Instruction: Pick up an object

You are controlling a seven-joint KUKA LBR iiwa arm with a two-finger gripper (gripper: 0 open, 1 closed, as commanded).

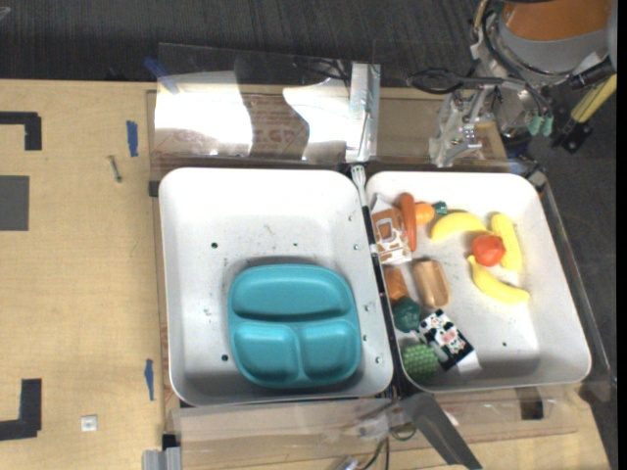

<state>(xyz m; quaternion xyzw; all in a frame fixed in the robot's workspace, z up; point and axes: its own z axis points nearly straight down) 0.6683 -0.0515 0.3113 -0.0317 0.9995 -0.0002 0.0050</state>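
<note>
The gripper point(458, 137) hangs beyond the far rim of the right bin point(563, 292), its metal fingers point(449, 145) pointing down with only a narrow gap between them and nothing held. Inside the right bin, toy food is heaped toward the wall shared with the left bin point(196, 223): a carrot point(409, 215) near the far corner, a small printed carton point(389, 237) just beside it, a bread roll point(430, 282) nearer the middle, and a black-and-white packet point(447, 339) at the near end. Toward the bin's centre lie two bananas point(498, 284), with a tomato point(488, 248) touching them. A teal divided tray point(294, 324) rests in the left bin.
</note>
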